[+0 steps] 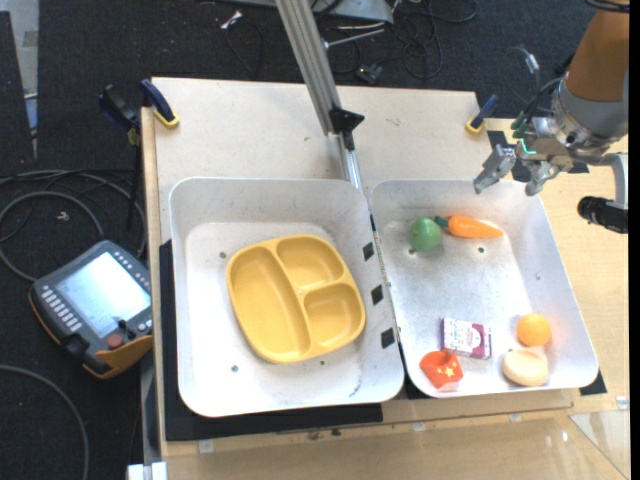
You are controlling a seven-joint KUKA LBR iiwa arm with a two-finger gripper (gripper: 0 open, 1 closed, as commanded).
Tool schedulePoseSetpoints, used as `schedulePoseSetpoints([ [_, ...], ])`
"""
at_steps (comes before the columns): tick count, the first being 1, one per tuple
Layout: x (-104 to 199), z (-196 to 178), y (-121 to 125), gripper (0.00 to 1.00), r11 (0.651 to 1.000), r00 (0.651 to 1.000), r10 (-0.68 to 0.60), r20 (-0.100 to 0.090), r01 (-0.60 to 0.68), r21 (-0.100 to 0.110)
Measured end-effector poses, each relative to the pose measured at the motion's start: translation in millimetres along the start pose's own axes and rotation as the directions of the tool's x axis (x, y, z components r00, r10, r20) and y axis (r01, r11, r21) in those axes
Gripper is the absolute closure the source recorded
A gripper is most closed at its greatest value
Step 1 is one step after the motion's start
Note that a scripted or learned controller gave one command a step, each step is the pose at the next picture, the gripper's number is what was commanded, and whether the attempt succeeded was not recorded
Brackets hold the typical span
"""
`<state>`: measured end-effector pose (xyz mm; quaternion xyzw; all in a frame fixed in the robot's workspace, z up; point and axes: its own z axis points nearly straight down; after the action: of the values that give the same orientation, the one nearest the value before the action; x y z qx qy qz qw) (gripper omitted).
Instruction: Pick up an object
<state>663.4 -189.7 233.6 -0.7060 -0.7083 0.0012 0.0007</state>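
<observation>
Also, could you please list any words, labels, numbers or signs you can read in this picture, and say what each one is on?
None can be read.
Small purple and white box in the right bin: it has printing on its face, too small and blurred to read.
Handheld pendant on the floor left of the bench: its screen is lit, but its content is too small to read.

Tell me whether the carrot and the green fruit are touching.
Touching. The camera view shows the carrot's green leafy end lying right against the green fruit, with no bin floor visible between them.
</observation>
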Motion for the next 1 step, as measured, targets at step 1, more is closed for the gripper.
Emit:
schedulePoseSetpoints([
  [1, 0.6, 58.2, 8.9, 0.00, 1.000, 1.000, -0.001, -0.002, 0.001, 0.003],
])
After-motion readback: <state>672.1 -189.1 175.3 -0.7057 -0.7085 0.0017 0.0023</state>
